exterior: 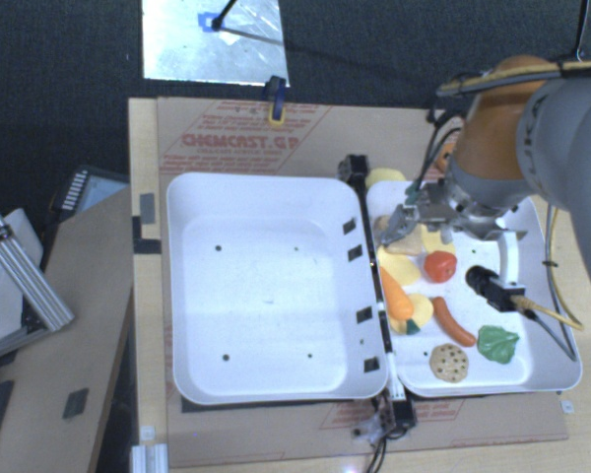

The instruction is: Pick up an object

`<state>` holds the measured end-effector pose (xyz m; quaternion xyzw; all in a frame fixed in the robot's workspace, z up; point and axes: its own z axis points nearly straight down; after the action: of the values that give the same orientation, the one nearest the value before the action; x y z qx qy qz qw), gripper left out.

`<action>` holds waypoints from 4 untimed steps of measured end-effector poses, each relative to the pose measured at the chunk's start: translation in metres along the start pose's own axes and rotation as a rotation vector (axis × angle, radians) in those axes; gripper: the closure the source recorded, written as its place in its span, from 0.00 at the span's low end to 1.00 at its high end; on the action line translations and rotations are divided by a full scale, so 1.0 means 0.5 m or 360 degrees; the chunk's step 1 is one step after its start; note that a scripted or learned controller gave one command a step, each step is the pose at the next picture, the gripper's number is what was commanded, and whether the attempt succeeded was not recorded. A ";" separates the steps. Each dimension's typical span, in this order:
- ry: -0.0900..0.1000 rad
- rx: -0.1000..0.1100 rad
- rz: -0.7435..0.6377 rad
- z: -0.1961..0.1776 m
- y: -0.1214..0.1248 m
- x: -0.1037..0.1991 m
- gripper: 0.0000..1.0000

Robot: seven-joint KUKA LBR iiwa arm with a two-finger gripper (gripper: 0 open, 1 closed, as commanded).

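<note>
Inside right bin (557,358): toy foods (440,265).

Dark carpet floor (59,77), shiny metal sheet (215,26), wooden bench (148,126).

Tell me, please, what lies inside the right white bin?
The right bin holds a tomato, a carrot, a sausage, a cookie and a green leaf. The arm covers its far part.

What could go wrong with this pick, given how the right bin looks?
The gripper sits low at the crowded upper-left corner of the right bin, so it may nudge neighbours or grab two. The tomato, carrot and sausage look rounded and could slip out. Its fingers may also catch the bin wall nearby.
</note>
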<state>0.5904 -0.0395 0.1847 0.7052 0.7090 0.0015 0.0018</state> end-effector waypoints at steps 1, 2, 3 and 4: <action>-0.0001 0.0016 0.0016 0.105 -0.081 -0.097 0.00; -0.0002 0.0001 0.0005 0.205 0.030 -0.160 0.00; -0.0002 -0.0006 -0.0001 0.176 0.031 -0.158 1.00; 0.0007 -0.0006 -0.0013 -0.011 -0.006 0.045 1.00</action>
<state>0.5874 -0.0170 0.1902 0.7024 0.7118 0.0043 0.0017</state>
